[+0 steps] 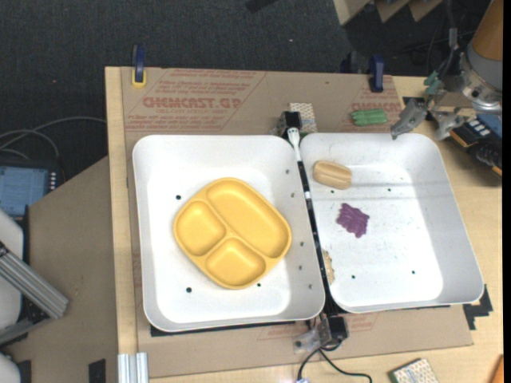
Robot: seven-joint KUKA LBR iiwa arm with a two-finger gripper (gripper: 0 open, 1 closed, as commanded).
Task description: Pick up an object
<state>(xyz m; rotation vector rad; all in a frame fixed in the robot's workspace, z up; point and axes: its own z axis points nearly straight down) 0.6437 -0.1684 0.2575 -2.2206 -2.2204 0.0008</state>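
A tan bread-roll-shaped object [331, 174] lies near the far left corner of the right bin [447, 238]. A flat purple object [352, 219] lies a little nearer, toward the bin's middle. My gripper [417, 124] hangs above the far right rim of the right bin, well away from both objects. Its fingers are spread open and there is nothing between them. The grey arm reaches in from the upper right.
A yellow divided plate [231, 231] sits in the left bin [156, 182]. A small green object [369, 118] lies on the cardboard bench behind the right bin, left of the gripper. Blue clamps [140, 64] hold the board's far edge.
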